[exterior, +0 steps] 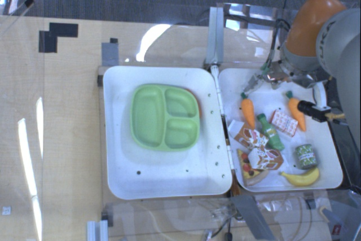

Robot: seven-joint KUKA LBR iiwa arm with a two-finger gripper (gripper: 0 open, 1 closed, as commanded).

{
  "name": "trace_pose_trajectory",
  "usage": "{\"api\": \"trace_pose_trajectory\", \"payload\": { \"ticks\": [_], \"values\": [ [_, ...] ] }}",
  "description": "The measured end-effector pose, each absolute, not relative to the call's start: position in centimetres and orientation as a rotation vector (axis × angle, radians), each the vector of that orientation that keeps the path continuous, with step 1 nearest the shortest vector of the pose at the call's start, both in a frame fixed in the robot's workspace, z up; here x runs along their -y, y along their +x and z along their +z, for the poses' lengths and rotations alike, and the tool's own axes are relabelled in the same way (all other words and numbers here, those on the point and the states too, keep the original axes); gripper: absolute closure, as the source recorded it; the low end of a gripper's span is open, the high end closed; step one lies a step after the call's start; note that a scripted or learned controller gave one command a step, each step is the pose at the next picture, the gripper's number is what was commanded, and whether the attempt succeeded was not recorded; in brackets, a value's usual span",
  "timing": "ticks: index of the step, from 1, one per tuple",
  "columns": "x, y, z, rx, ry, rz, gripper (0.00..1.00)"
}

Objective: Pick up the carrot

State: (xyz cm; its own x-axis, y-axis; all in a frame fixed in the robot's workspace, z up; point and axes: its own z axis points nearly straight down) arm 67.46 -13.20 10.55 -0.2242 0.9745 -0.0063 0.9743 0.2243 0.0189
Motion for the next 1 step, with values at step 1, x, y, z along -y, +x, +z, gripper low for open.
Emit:
{"api": "trace_pose_trajectory", "payload": {
  "ticks": [1],
  "values": [
    [11.68,67.26,9.38,-2.426,1.97,0.006,0.0]
  ]
}}
